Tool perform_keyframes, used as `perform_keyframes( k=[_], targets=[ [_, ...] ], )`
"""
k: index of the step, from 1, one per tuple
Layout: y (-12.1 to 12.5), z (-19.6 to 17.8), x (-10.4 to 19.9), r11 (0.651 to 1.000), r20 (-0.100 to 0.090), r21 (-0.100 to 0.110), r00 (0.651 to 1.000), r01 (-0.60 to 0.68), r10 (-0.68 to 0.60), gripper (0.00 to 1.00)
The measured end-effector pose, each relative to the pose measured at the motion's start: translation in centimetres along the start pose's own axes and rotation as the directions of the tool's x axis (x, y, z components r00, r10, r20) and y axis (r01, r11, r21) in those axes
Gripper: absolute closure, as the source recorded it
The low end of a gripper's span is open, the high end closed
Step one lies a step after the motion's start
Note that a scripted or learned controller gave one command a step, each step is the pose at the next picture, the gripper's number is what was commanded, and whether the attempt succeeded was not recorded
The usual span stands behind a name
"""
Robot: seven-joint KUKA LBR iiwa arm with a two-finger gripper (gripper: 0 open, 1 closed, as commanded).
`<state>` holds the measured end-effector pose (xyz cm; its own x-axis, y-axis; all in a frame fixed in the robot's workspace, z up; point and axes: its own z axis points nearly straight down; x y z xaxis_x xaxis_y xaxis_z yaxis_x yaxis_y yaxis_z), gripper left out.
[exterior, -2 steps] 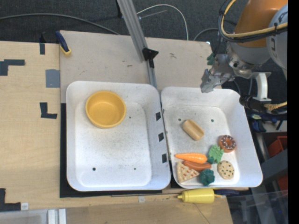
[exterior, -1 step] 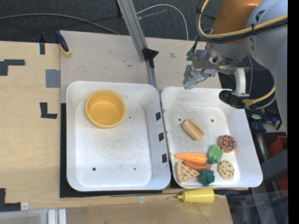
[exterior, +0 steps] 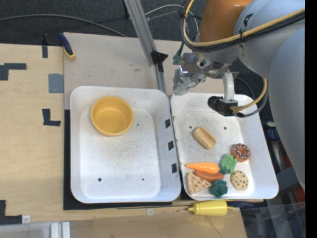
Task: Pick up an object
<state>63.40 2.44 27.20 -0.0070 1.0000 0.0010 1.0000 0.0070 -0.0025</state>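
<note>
The gripper (exterior: 184, 85) hangs high over the far left corner of the right bin (exterior: 257, 133), and from this angle I cannot tell how its claw stands or whether it grips anything. The pickable pieces cluster at that bin's near end, well apart from it: bread roll (exterior: 204, 137), carrot (exterior: 202, 167), donut (exterior: 240, 152), cookie (exterior: 239, 180), so a descent looks needed. The yellow bowl (exterior: 112, 115) sits alone in the left bin (exterior: 89, 182).

Light is even and fairly bright, falling from above. The white bins (exterior: 119, 148) look slightly washed out, with soft shadows along their rims. The arm (exterior: 267, 29) at one o'clock is large, close and soft-edged. The whole frame is grainy, fine detail smeared.
</note>
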Motion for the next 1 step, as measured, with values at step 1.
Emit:
perform_keyframes(
  k=[1],
  targets=[
    [0.78,2.57,5.69,1.0,0.001,0.001,1.0,0.0,0.0,1.0]
  ],
)
